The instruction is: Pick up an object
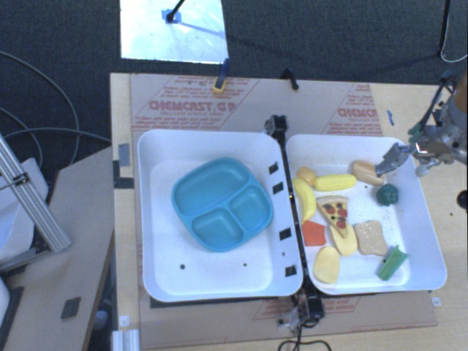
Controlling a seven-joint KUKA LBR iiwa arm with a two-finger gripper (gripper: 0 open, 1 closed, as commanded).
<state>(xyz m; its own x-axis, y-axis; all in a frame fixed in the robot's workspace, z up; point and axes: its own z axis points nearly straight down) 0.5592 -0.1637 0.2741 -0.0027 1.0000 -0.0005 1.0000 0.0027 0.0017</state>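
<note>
The right bin [431, 258] holds toy food: a tan bread roll [364, 171], a dark green broccoli ball [387, 194], a yellow corn cob [334, 183], a banana [305, 198], a pizza slice [336, 214], a red-orange wedge [313, 233], a yellow oval piece [327, 265], a bread slice [370, 238] and a green stick [392, 262]. My gripper [401, 167] hangs over the bin's far right corner, open, with nothing between its fingers. Its left fingertip [385, 165] is just beside the roll's right end.
A blue divided plate [221, 204] lies in the left bin [157, 269]. A black divider with clips [287, 196] runs between the two bins. Cardboard lines the bench beneath them, and a shiny square sheet [172, 19] lies behind.
</note>
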